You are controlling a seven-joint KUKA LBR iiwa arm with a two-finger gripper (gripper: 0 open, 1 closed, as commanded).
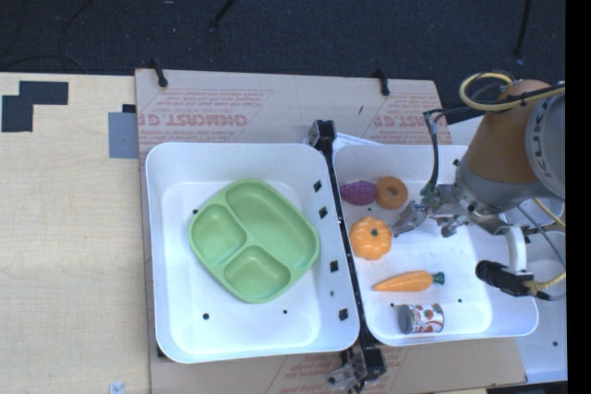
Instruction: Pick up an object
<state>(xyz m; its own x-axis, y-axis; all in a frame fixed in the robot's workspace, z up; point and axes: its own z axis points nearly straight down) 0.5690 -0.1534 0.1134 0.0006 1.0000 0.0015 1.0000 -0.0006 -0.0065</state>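
Pumpkin (371, 238) beside gripper (413, 219), near divider.

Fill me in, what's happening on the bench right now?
The grey arm's gripper hangs low over the right white bin, beside the small orange pumpkin. It holds nothing. A purple toy, brown doughnut, orange carrot and small tin can also lie there. The left bin holds a green divided plate.

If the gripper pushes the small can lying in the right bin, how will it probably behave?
The can lies on its side, so a push across its length would probably roll it. It looks small, likely light. Its smooth round wall may slip between the fingers unless gripped squarely.
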